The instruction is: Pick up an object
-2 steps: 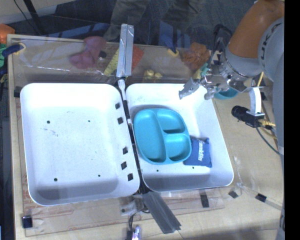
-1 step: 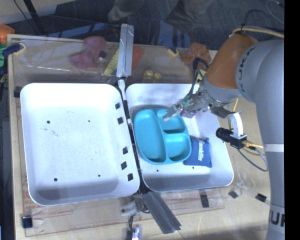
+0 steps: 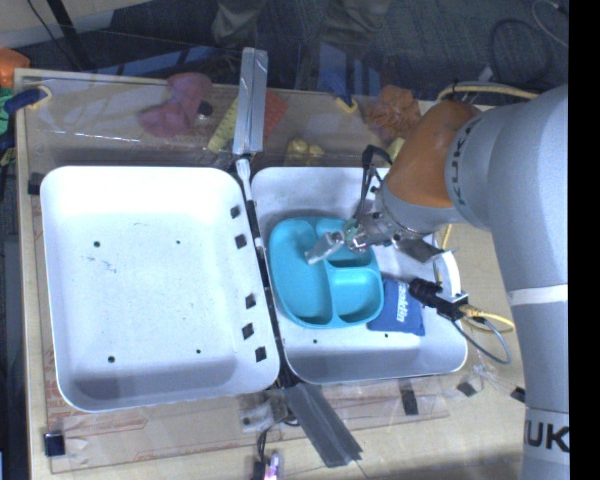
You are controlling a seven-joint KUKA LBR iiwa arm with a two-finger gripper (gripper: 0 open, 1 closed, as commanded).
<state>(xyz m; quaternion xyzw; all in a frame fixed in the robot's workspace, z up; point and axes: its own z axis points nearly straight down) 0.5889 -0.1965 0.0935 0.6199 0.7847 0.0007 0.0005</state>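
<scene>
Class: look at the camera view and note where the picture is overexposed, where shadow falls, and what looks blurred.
Camera view: the shallow white left bin is washed out to near-featureless white; shadow pools along its lower rim; the light-blue divided plastic dish in the shallow white right bin keeps its colour; the metal gripper over it looks soft and slightly blurred.

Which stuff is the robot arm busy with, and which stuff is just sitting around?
For the job:
- the tool, down in the right bin
- the light blue divided dish under it
- the dark blue packet beside the dish

Just lying about:
- the left bin
- the pink and orange things behind the bins
</scene>
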